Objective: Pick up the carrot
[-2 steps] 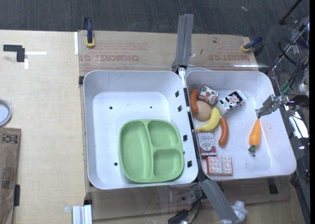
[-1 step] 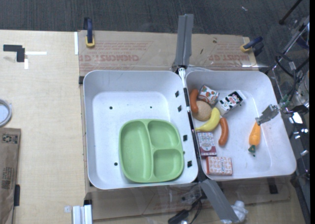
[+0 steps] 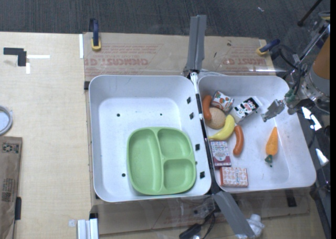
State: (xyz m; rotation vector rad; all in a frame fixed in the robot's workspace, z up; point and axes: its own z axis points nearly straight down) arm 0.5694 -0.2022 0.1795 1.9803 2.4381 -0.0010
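carrot (image 3: 271, 143) lies right side of frame in right bin (image 3: 294, 180), likely light, stiff, smooth; grab mid-body; gripper (image 3: 276, 107) just above, can't tell its state

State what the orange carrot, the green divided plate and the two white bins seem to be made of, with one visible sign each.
Orange carrot: probably moulded plastic, a toy; uniform colour, smooth skin.
Green divided plate: likely matte plastic; one even pale green, softly rounded compartment walls.
Two white bins: seemingly thin plastic or coated metal; smooth, faintly glossy.
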